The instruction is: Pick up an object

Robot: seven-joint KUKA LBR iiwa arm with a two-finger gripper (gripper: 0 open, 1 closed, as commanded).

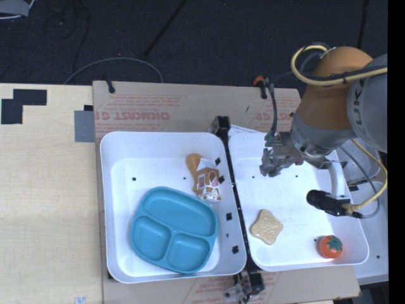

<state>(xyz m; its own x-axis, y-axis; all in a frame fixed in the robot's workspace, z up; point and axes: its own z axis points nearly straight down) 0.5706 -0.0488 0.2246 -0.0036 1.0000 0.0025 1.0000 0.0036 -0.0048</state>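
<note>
My gripper (272, 164) hangs over the upper middle of the right bin (297, 261), pointing down at bare white floor. Nothing shows between its dark fingers. A tan cookie-shaped piece (266, 226) lies below it near the bin's lower left. An orange tomato-like toy (330, 246) sits in the lower right corner. In the left bin (117, 170) lie a blue divided plate (174, 228), a small printed carton (207, 183) and a tan drumstick-like toy (193, 164) beside it.
A black divider (229, 189) runs between the two bins. The grey arm with its orange band (332, 84) and yellow cables covers the right bin's upper right. A black cable fitting (326, 202) hangs over the bin's right side.
</note>
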